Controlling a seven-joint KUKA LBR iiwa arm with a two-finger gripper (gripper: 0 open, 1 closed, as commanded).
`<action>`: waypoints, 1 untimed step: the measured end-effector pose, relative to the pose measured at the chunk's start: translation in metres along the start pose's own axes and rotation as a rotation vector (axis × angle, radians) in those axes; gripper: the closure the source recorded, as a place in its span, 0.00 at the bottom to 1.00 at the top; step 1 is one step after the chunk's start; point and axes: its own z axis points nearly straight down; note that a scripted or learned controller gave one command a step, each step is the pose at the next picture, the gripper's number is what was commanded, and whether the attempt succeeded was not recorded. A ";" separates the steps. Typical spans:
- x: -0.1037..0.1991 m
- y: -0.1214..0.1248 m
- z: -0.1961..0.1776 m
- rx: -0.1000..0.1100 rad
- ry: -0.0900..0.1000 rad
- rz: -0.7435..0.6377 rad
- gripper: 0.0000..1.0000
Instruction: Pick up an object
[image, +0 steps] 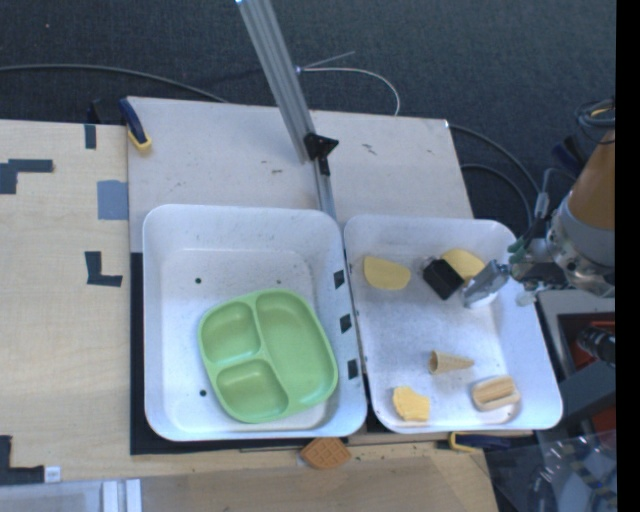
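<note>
a slanted overhead look at a bench with two shallow white bins side by side. the left bin (160, 300) holds a light green divided plate (267, 355) with three compartments, lying flat. the right bin (535, 350) holds several small items: a yellow wedge-shaped piece (385, 273) near its upper left, a black block (440, 278) beside a rounded yellow piece (464, 262) near the top, a small tan cone (449, 362) in the middle, a yellow lump (410, 404) at the lower edge, and a tan bread-like piece (494, 392) at the lower right. the grey arm reaches in from the right, and its gripper (484, 285) hangs over the upper part of the right bin, just beside the black block and rounded yellow piece. whether the claw is released or clenched cannot be told, and nothing is seen grasped in it. a waffle-patterned orange piece (325, 453) lies on the bench below the bins.
</note>
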 end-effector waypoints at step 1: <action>0.000 0.000 0.000 0.000 0.000 0.000 0.00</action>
